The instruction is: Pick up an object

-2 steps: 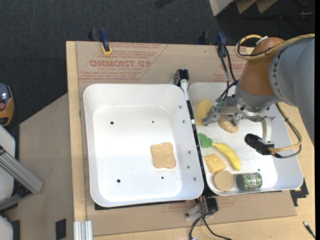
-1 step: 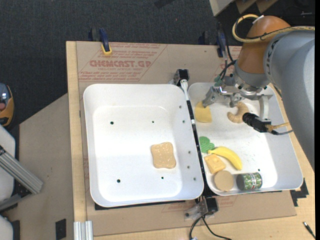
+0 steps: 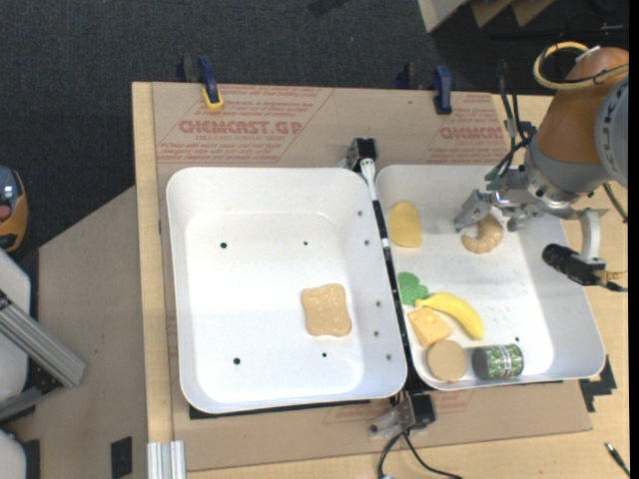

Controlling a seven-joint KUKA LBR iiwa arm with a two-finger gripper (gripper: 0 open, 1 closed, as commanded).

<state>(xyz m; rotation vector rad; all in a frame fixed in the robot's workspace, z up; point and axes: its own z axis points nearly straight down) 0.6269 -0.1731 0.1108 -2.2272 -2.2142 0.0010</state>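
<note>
Above the right white plastic bin (image 3: 559, 352), the grey arm with the orange band (image 3: 579, 118) reaches in from the right side, and its two-finger gripper (image 3: 486, 218) is low over the far part of this bin. Directly under the gripper lies a small tan object that looks like a round pastry (image 3: 483, 238); the metal parts of the gripper cover its upper edge. It is not possible to tell from this view whether the gripper is spread or pressed together, and it is also not clear if it touches the pastry or only hangs over it.

To the left of the pastry, near the wall between the bins, lies a pale yellow oval piece (image 3: 405, 225). Closer to the near side of the same bin there is a group of toy foods: a small green leafy piece (image 3: 411, 287), a yellow banana (image 3: 459, 312) just beside it, an orange-yellow wedge like cheese (image 3: 430, 325) touching the banana, a round tan disc (image 3: 447, 360) below the wedge, and a small can with a green label (image 3: 496, 362) lying on its side next to the disc.

The left white plastic bin (image 3: 200, 267) holds one thing, a tan slice of toy bread (image 3: 326, 310), which lies flat toward the right half of the bin. Both bins stand side by side on a brown cardboard sheet with red printing (image 3: 250, 118), which is fixed at the far edge by two blue clamps (image 3: 209, 78)
</note>
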